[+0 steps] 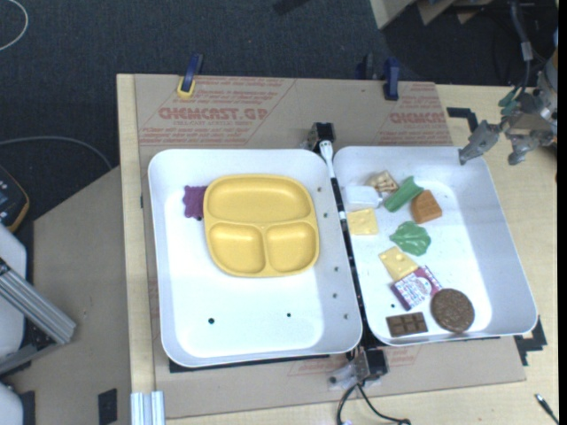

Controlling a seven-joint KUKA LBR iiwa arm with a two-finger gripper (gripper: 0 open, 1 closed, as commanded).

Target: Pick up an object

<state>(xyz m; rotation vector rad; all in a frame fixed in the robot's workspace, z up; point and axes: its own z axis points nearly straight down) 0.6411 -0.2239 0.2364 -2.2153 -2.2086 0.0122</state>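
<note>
Small food pieces are being shown scattered in the right bin [505, 237], right of centre: a brown round cookie [453, 310], a green leaf piece [410, 236], yellow cheese squares [362, 222], an orange chunk [426, 207]. The gripper [494, 145] is being held spread apart, clamped on nothing, at the upper right, above the bin's corner. A yellow divided tray [262, 224] is being carried by the left bin [177, 282]; cardboard [266, 104] is lying beneath, dark carpet [89, 25] beyond.

Yellow divided tray [262, 224] in left bin [168, 264], purple bit [193, 201] touching its left edge
</note>
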